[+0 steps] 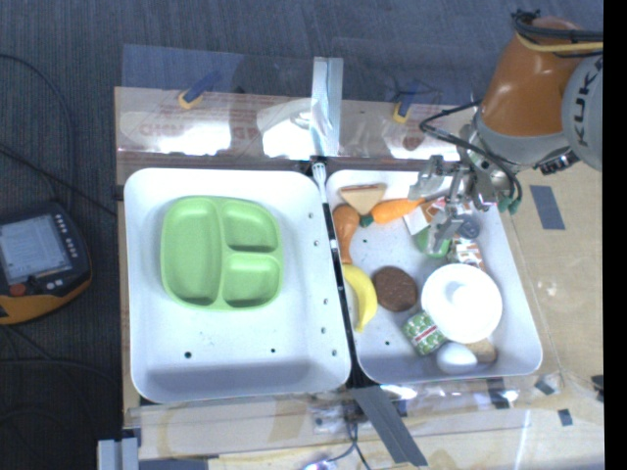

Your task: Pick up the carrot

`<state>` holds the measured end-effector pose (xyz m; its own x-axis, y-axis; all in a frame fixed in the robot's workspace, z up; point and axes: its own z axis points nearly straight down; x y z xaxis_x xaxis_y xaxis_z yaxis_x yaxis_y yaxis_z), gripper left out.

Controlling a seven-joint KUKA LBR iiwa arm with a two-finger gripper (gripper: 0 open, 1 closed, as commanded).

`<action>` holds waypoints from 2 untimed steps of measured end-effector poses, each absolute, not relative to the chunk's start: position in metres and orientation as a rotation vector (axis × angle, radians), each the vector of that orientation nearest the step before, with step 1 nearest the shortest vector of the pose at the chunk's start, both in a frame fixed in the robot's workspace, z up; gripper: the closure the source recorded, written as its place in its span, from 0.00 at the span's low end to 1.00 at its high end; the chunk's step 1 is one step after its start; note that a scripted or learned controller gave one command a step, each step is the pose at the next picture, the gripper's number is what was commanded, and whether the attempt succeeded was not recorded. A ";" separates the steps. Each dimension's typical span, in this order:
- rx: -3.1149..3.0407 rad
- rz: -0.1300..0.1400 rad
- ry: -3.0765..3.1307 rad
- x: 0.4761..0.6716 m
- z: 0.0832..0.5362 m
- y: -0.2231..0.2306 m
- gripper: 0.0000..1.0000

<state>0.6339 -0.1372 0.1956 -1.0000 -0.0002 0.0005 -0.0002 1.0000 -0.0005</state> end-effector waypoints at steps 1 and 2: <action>0.108 0.014 -3.174 0.658 0.118 -0.130 0.00; 0.182 0.025 -3.159 0.643 0.096 -0.109 0.00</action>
<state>0.6427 -0.1091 0.0956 -0.9931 -0.1152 -0.0221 -0.1148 0.9932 -0.0171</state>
